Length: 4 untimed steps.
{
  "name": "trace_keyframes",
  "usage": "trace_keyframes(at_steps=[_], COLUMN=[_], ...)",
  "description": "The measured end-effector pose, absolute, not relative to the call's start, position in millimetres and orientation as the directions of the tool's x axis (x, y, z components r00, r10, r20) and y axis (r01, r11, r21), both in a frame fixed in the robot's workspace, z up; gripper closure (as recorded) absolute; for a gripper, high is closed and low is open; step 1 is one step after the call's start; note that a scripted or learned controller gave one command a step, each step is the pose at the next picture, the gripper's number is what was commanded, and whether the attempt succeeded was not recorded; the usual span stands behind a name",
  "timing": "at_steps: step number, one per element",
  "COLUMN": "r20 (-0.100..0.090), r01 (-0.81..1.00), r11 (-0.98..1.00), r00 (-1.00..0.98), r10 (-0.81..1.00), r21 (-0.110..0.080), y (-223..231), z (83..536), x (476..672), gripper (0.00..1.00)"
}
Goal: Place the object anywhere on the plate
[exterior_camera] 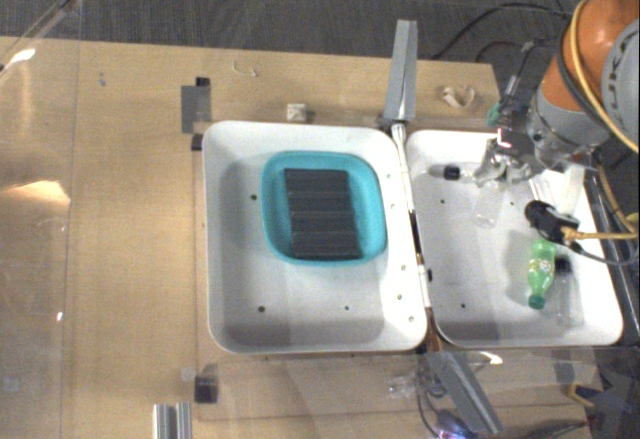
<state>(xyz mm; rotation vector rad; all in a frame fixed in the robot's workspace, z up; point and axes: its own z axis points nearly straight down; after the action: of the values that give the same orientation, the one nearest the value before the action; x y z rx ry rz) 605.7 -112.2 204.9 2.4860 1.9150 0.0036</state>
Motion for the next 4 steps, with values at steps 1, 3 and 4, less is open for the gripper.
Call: trace_keyframes(at_steps=[1,3,4], r20=[0.000,0.001,0.001], r01=[0.967,0.895,0.755], r11=[-0.256,-0.446,-0.656], r00=[0.256,0.446,0.656], r10=[0.967,0.895,0.755], r21=[0.004,0.007,0.006], y=[-112,-137,-182], z=[205,347,415], x=[605.7,512.9,488.4], gripper=[0.00,0.00,0.00])
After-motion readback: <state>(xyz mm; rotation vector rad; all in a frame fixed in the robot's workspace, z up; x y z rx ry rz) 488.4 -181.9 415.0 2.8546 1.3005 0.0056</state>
